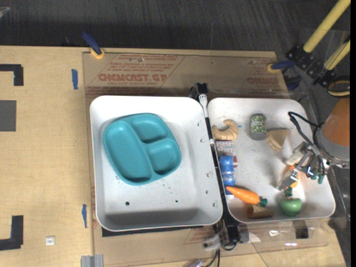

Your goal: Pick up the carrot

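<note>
Camera view looks down on two shallow white bins set side by side on a brown board. The left bin [111,207] holds a teal divided plate [142,147] with three compartments, lying toward the bin's upper left. The right bin [253,107] holds the small items. The carrot [242,194], orange with a green tip at its right end, lies near the bin's lower left, tilted slightly down to the right, just below a blue bottle [226,168] that lies along the bin's left wall. Touching or just below the carrot's green end is a small brown piece [259,212], and to its right sits a green apple [290,206]. Higher up, a croissant [225,130] rests near the left wall, with a green-labelled can [257,124] to its right and a pale wedge [278,137] beyond that. The gripper [296,171] comes in from the right over the bin's right half, above the green apple and well apart from the carrot; nothing of the carrot is between its fingers, and amid the cables and metal parts I cannot tell how wide it stands. The orange band [339,124] of the arm shows at the right edge.
</note>
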